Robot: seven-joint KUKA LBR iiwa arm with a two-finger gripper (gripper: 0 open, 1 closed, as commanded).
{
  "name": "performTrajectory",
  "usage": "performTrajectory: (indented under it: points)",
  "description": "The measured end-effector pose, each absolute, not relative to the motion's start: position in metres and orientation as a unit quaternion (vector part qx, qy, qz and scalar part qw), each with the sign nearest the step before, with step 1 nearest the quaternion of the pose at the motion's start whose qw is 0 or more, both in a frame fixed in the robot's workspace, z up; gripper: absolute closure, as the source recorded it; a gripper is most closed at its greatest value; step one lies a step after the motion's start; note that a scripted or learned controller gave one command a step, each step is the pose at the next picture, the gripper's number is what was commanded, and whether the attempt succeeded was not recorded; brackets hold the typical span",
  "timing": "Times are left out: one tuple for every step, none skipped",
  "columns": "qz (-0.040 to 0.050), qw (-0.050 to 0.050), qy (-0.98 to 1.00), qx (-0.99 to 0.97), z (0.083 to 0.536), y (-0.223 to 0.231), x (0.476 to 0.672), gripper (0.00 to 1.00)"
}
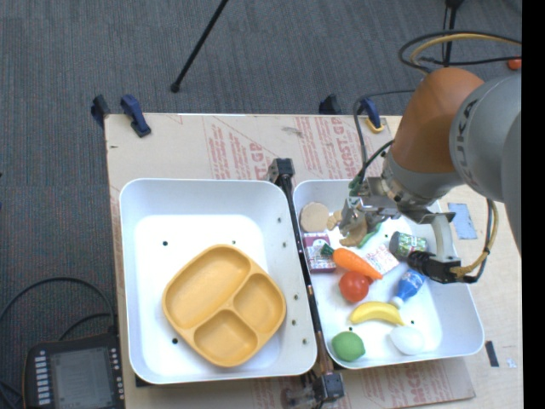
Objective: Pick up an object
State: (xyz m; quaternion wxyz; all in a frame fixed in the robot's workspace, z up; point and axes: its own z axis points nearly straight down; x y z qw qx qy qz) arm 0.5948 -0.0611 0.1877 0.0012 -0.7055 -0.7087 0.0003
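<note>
Two white bins on worktop (204, 143). Left bin (136, 228): one yellow divided plate (223, 305). Right bin (456, 322): one carrot (358, 263) mid-bin; beside it one tomato (354, 287), one banana (376, 313), one lime (347, 346), one egg (407, 340), one blue bottle (410, 286). Pincer (361, 220) just above carrot; cannot tell its state.

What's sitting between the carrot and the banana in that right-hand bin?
A red tomato lies between the carrot and the banana, as the camera view shows.
</note>
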Motion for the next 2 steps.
performTrajectory:
  points:
    - [-0.0004,-0.001,-0.709,-0.705,0.289,-0.089,0.645,1.00]
    - [0.0011,0.002,-0.709,-0.705,0.251,-0.053,0.617,1.00]
